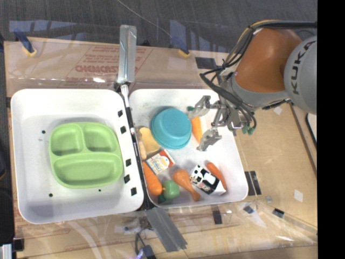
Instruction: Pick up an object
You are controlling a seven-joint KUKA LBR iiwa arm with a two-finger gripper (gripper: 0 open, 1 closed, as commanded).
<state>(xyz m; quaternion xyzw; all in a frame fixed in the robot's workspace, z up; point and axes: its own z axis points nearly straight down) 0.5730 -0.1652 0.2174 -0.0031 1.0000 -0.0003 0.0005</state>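
Grey tape (167, 230) lies on the table (280, 198) at the near edge, just below the seam where two white bins meet. Above it, the right bin (237, 166) holds a cluster of toy food: a black-and-white cow-print carton (205, 179) near the front right corner, touching an orange carrot (215, 171) on its right side; a second carrot (186, 183) just left of the carton; a green pepper (171, 190) at the front wall; and a third carrot (152, 181) along the left wall. A small printed box (159, 162) sits near the middle, with a pale yellow piece (148, 141) behind it against the left wall. A blue bowl (171, 127) rests upside down toward the back, with another orange carrot (197, 129) standing just beside its right rim. The tool (207, 122), reaching in from the right on the grey arm (299, 63) with its orange band (264, 55), hangs over the bin's right half, its two fingers spread apart with nothing between them; one finger (200, 106) is near the bowl's back right edge and the other is just right of the standing carrot. The left bin (27, 144) carries a green divided plate (85, 154). A grey upright bar (127, 55) stands behind the seam between the bins.
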